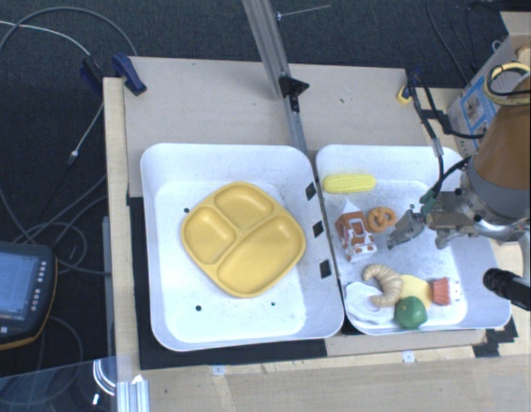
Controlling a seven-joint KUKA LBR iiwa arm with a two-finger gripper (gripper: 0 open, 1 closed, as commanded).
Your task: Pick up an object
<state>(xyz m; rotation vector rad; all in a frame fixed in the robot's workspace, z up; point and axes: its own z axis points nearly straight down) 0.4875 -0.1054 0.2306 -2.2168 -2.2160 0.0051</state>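
Note:
The right bin holds several toy foods. A yellow corn cob lies near its back wall. An orange pretzel and an orange-and-white carton sit mid-bin. At the front, a tan croissant, a green ball, a yellow piece and a red-and-white piece rest by a white dish. My gripper hangs open over the bin's middle right, just right of the pretzel, with nothing between its fingers.
The left bin carries a yellow divided plate. A metal post rises at the back between the bins. Cables trail along the right bin's far corner. A pendant lies off the bench at left.

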